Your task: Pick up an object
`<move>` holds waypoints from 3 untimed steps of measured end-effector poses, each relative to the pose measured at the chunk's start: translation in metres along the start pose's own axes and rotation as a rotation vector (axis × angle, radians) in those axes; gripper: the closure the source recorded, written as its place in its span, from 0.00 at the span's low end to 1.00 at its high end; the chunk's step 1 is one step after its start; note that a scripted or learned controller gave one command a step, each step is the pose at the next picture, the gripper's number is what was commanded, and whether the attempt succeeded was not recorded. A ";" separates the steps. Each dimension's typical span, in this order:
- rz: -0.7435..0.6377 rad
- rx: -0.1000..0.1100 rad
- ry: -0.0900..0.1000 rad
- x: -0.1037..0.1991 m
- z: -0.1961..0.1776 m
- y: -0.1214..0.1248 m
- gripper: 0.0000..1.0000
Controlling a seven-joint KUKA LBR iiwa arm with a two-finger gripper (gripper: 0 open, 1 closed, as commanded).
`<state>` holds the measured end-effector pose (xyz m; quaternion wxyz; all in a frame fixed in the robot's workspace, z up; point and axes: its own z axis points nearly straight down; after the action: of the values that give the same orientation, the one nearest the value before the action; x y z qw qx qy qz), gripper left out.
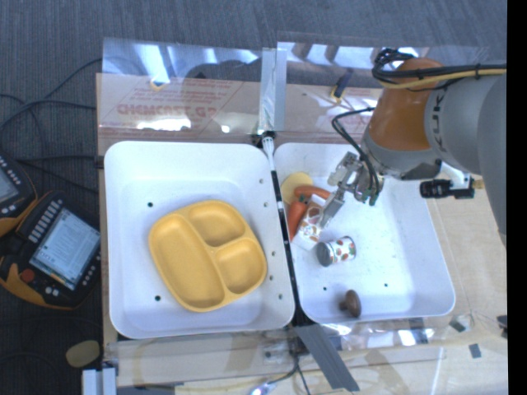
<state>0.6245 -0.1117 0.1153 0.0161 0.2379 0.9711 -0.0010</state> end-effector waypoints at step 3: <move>0.451 -0.028 -0.044 0.098 -0.001 -0.045 0.00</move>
<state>0.5168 -0.1058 0.1131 0.0405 0.4486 0.8927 0.0110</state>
